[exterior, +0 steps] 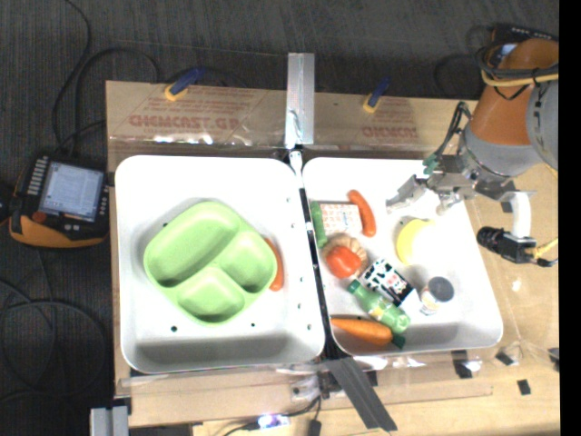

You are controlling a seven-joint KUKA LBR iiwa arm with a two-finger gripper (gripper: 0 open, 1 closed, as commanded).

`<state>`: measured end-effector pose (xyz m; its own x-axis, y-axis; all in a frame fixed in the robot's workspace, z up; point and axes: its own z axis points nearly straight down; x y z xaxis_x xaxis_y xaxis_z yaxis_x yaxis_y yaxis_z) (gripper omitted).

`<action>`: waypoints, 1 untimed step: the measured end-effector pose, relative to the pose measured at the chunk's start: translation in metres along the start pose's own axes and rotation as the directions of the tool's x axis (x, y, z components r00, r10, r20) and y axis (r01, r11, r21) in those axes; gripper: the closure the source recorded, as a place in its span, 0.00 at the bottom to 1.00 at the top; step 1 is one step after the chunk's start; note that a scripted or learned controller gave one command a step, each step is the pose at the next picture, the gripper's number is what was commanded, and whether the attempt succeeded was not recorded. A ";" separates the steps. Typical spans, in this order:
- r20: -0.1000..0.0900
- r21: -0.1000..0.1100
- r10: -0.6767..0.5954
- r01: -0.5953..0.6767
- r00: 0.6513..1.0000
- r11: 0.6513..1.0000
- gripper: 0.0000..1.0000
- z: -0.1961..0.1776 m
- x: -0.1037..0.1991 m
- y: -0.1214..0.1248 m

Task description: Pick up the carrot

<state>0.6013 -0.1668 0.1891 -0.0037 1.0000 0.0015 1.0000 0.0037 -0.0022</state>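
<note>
**Op A:** Worrying me is the clutter: the carrot [360, 331] lies at six o'clock in the right bin [472, 271], touching the green bottle [381, 309], tight to the near wall. I judge a descent could clip either.

**Op B:** My hand [425, 189] hovers at one o'clock over that bin, well apart from the carrot, fingers spread and holding nothing.

Arm: reached in from the right, orange band uppermost.
Gripper [419, 192]: hung low, pointed left, fingers spread apart and holding nothing.
</note>
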 end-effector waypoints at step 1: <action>-0.002 0.002 0.208 -0.208 0.978 0.978 0.00 0.070 0.013 -0.020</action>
<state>0.5810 -0.1534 0.1189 0.2046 0.9789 0.0033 0.9788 -0.2045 -0.0041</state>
